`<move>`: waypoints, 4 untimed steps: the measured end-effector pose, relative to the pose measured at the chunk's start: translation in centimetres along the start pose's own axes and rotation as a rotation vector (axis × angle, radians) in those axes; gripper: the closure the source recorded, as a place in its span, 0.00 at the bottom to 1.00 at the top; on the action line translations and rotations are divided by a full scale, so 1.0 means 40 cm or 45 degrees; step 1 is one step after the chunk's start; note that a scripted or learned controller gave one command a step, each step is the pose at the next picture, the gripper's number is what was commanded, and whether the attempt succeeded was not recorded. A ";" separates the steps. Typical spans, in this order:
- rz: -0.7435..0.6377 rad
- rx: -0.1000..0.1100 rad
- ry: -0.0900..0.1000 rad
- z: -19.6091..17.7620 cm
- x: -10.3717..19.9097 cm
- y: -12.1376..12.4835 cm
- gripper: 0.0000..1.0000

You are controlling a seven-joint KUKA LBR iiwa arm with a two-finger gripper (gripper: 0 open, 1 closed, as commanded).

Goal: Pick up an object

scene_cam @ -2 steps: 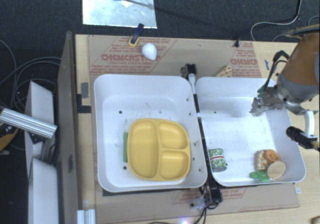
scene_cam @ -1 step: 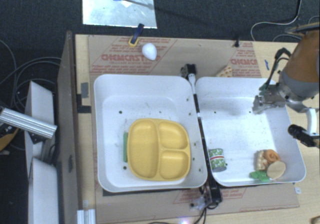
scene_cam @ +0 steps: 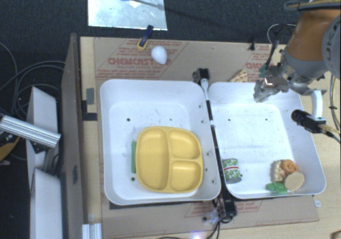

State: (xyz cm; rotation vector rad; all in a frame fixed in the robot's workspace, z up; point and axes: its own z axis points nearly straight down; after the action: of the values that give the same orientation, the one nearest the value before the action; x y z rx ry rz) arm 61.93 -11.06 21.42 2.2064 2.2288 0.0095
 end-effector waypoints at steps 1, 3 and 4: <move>0.004 0.006 0.001 -0.063 0.049 -0.057 1.00; 0.016 0.005 -0.004 -0.013 -0.088 -0.038 1.00; 0.011 0.011 0.000 -0.057 -0.012 -0.169 1.00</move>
State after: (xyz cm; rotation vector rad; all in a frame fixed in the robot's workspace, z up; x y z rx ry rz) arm 55.15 -11.61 23.65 2.2205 2.2231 0.0002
